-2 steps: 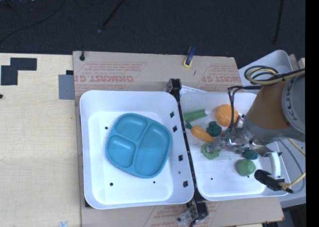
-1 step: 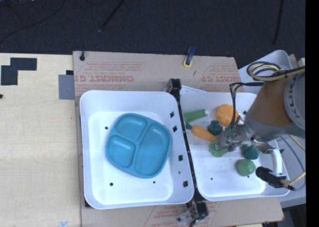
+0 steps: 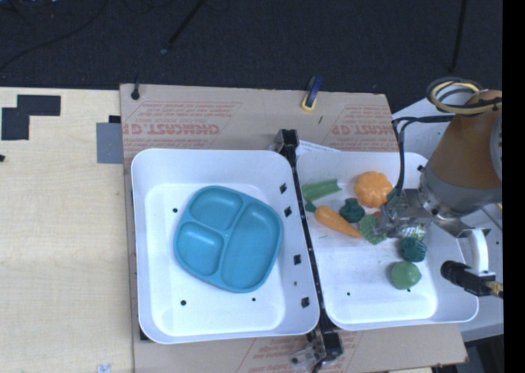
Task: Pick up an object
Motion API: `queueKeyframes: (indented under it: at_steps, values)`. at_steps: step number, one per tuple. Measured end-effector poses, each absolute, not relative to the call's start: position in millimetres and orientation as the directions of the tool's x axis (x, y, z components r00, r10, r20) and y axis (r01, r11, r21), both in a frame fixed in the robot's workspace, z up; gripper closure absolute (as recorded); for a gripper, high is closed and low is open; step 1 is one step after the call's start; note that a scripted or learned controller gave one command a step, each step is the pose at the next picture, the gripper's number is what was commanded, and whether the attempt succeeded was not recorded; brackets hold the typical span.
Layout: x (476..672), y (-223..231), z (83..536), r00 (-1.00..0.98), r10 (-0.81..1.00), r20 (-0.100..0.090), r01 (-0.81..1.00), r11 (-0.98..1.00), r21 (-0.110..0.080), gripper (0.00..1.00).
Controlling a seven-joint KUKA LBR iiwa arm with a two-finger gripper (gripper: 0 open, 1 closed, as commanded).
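The gripper (image 3: 392, 220) hangs low in the right bin (image 3: 369, 314); a dark green toy (image 3: 372, 229) lies just left, jaws' spread unreadable.

orange ball (image 3: 373, 188): round, far side of the right bin
carrot (image 3: 338, 220): orange, lying slantwise, mid-bin
green stick (image 3: 321, 190): far left, near the divider
dark green pieces (image 3: 353, 211): beside the carrot
green ball (image 3: 404, 275): near right
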State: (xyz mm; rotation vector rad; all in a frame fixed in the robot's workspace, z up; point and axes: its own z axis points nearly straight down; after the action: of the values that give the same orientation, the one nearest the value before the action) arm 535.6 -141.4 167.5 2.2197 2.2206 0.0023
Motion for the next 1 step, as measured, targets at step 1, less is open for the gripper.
queueKeyframes:
  at_steps: [1]
  values:
    - [530.2,-135.8,214.2,-0.001,1.000,0.000,1.000,0.001,0.001,1.00]
